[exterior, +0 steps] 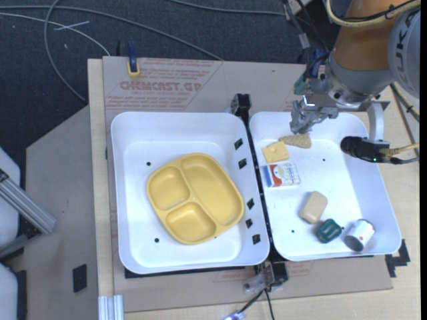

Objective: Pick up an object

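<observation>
1. Tan cracker-like wafer (297, 141), flat and rough-edged, lies at the far end of the right bin (373, 199), just beyond a yellow cheese-like square (275, 153). It appears to be the object being targeted.
2. Gripper (302, 123) hangs directly above the wafer, its metal fingers pointing down and close to it or touching it. I cannot tell whether the fingers are apart or together, and nothing is clearly held between them.
3. My judgement: the step in hand is the descent or the grasp itself. The next move calls for closing squarely on a thin, flat piece that offers little edge, then lifting straight up.
4. Nearer than the wafer, in the same bin, lie a small white printed card (281, 175), a smooth beige rounded block (313, 207), a dark green little toy (328, 231) and a white cylinder with a red mark (359, 234).
5. Left of the wafer, the other bin (123, 179) holds a glossy yellow plastic plate (194, 197) with three compartments.
</observation>
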Controlling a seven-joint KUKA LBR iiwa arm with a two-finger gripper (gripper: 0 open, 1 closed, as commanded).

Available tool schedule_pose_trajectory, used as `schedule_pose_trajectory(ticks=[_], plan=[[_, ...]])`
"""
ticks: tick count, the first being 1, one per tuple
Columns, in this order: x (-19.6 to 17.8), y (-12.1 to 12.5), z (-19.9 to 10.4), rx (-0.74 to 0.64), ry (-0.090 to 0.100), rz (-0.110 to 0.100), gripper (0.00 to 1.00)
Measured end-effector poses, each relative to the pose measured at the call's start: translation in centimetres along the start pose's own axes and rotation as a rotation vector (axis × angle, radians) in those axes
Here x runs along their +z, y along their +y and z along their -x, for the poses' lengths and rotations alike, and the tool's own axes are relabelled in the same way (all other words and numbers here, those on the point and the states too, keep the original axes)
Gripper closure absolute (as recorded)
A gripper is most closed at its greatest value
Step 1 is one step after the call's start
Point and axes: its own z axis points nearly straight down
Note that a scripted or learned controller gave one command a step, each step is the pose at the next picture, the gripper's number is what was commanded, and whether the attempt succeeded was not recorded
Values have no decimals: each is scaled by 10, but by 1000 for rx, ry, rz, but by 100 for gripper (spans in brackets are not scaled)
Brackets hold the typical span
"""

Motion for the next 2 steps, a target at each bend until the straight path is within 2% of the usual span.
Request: schedule_pose_trajectory(ticks=[1, 2], plan=[[0, -8, -52, 0, 0, 0, 100], [10, -28, -97, 1, 0, -3, 100]])
